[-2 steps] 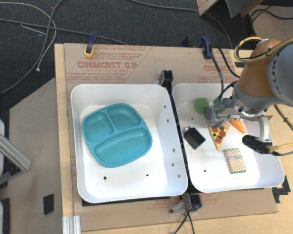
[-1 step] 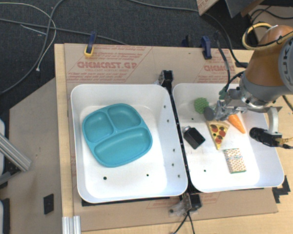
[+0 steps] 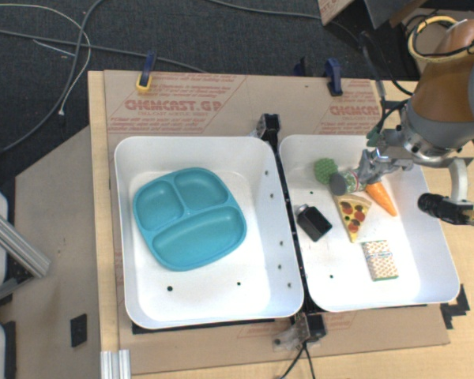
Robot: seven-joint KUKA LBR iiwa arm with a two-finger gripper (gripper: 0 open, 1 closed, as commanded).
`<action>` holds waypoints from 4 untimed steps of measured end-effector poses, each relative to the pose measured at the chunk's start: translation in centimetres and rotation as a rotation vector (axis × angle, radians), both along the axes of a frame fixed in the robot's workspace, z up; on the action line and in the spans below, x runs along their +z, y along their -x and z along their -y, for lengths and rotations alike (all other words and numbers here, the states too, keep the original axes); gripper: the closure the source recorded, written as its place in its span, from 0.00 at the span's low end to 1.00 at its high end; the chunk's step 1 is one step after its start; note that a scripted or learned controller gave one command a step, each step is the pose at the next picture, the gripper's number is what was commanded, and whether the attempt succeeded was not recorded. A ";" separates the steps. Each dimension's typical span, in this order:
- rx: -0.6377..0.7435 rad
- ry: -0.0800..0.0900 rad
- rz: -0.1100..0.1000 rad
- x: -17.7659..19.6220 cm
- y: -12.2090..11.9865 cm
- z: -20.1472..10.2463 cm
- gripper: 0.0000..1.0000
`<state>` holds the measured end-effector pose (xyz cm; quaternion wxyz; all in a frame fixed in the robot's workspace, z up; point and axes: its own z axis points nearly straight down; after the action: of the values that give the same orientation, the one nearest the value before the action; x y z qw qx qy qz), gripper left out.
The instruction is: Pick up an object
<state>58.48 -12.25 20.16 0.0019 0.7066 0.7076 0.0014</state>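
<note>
The KUKA arm (image 3: 446,93) reaches in from the right, orange band above the wrist, w/ the claw (image 3: 366,172) down over the upper middle of the right bin (image 3: 426,283); claw tips sit just beside the top end of the toy carrot (image 3: 381,197), and whether they are apart or together I cannot tell at this res, nor if anything sits between them; a small grey object (image 3: 339,183) lies just left of the claw, touching or nearly touching it, can't tell which; a green fuzzy-looking item (image 3: 325,169) lies just above-left of the grey one; the carrot lies on the bin floor, slanting down to the right; left of it a toy pizza slice (image 3: 353,214) lies flat, point toward the bottom; a black block (image 3: 314,222) lies near the bin's left wall, apart from the pizza slice; a small patterned card-like packet (image 3: 379,260) lies below the pizza slice, nearer the bin's lower edge; left bin (image 3: 142,156) holds a teal divided plate (image 3: 190,217), three compartments, sitting left of centre; both bins rest side by side on a cardboard sheet (image 3: 182,101) w/ red print, over the bench (image 3: 466,243); two blue clamps (image 3: 147,70) pin the cardboard's far edge; cables (image 3: 79,46) trail on the dark floor beyond.
</note>
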 end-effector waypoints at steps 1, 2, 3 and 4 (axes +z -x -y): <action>0.000 0.000 -0.001 4.2 -0.1 -0.3 1.00; 0.000 0.000 -0.001 8.4 -0.1 -0.3 1.00; 0.002 -0.002 -0.007 6.5 -1.3 -5.6 1.00; 0.002 -0.001 -0.003 5.1 -3.9 -11.1 1.00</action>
<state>62.40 -1.15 25.29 0.0007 0.7059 0.7083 0.0008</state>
